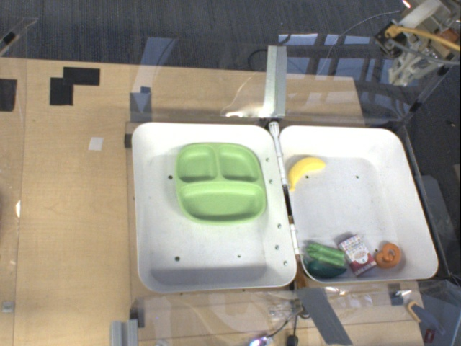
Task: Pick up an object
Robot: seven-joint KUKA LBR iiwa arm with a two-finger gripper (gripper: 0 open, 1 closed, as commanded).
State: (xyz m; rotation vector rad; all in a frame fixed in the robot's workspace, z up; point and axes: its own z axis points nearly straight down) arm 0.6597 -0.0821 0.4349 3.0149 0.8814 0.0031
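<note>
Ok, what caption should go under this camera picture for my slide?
A green plate sits in the left bin; a banana, green toy, small packet and orange toy lie in the right bin.

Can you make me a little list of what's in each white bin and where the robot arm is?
left bin: green tray with three sections
right bin: banana by the left wall; green thing, small box and orange thing along the near edge
arm: at the top right, beyond the bins
held: nothing seen
</note>
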